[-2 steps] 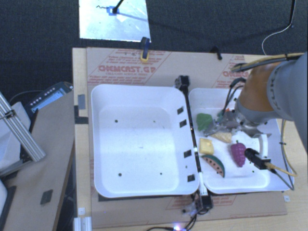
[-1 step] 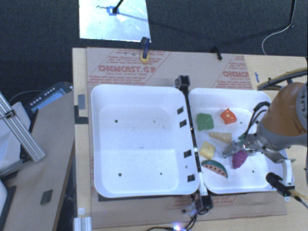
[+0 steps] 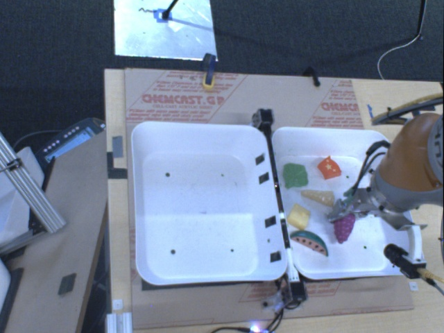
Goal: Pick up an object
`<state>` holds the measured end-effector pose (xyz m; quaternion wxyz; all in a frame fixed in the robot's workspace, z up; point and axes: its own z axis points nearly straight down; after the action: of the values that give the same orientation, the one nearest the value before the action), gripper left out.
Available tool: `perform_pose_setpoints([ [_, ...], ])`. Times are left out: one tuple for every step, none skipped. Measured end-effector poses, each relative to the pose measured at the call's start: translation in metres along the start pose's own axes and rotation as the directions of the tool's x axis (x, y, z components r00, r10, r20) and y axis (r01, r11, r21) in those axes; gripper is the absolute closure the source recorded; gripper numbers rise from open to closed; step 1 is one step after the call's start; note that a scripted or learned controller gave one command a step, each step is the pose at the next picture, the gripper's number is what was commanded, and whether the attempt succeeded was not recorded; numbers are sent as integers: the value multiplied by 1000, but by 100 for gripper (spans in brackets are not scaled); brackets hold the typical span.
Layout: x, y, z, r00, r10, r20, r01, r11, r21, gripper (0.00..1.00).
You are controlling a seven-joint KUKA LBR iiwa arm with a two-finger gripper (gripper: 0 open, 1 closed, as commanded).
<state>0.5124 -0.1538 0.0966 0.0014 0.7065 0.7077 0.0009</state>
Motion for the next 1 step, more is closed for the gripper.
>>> perform_pose_setpoints([
  [42, 10, -62, 1000, -6, -1, 6, 1000, -3, 100],
])
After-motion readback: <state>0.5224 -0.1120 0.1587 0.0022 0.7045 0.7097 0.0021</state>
